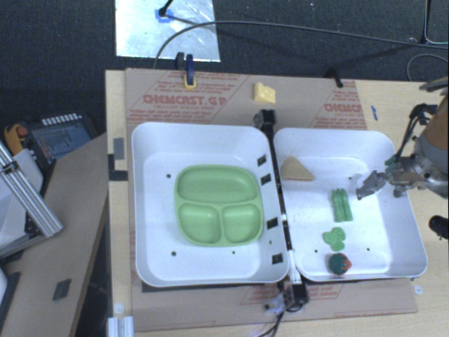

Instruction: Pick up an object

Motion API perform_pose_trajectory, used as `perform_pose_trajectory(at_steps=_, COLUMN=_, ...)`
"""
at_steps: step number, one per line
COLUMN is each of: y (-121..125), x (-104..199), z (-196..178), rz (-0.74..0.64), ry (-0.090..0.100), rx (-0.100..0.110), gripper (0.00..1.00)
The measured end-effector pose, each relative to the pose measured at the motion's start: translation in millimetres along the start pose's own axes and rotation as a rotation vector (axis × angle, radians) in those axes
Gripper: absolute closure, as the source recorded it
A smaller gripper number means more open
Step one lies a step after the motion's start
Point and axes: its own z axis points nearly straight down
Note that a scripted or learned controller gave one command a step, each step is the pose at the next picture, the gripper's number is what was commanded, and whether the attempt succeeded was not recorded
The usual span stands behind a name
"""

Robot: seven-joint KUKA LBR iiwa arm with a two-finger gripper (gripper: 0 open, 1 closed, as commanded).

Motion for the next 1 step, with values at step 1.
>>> perform_pose_trajectory(at_steps=1, y=3.2, x=0.6, z=-7.1, rz=-0.004, ry=-0.003, rx=-0.013, gripper=0.00)
